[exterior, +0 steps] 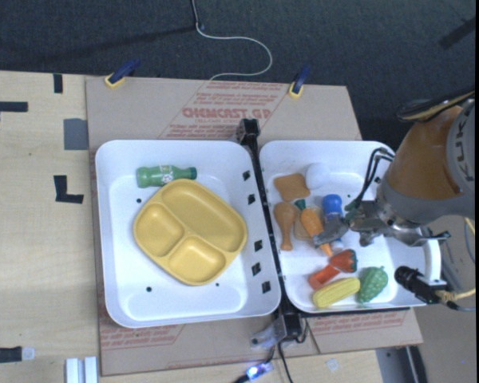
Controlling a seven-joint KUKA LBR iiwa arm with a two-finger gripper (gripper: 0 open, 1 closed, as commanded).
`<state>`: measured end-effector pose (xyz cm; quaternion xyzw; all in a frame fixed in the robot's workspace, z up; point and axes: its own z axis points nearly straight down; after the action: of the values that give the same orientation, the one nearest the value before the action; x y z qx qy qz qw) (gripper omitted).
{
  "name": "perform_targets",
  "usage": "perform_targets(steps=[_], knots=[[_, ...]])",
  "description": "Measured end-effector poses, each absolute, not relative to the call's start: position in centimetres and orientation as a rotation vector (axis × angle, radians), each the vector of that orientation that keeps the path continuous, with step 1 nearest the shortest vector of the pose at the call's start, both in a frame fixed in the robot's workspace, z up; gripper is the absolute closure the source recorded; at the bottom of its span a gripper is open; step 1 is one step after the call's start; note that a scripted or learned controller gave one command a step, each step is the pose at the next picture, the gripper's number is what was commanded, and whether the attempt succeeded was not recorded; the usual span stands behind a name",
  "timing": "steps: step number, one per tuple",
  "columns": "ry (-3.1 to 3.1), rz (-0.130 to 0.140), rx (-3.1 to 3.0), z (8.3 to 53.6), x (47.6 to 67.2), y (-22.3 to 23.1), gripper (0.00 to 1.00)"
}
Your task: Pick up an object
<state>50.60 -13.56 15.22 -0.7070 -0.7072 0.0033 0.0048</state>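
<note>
Fingers [329,236]: state cannot be told; gripper [333,231] low in right bin [381,152], over orange carrot [313,224], beside blue cup [332,206]

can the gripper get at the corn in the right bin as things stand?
Probably yes. The corn lies uncovered near the right bin's front edge, close to the gripper. A red toy and a green toy touch it, so the fingers may nudge those.

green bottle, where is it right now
In the camera view, the green bottle lies on its side in the left bin, just above the yellow plate.
</note>
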Motion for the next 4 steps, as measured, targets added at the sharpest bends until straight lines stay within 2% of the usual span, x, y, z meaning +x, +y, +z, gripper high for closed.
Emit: perform_targets(steps=[1, 2, 3, 4], knots=[[-2.216, 0.009, -2.213, 8.7, 50.6, -14.1, 0.0], [-2.221, 0.004, -2.218, 8.3, 50.6, -14.0, 0.0], [-2.218, 0.006, -2.215, 9.0, 50.5, -14.0, 1.0], [-2.223, 0.0, -2.219, 15.0, 50.9, -13.7, 1.0]])
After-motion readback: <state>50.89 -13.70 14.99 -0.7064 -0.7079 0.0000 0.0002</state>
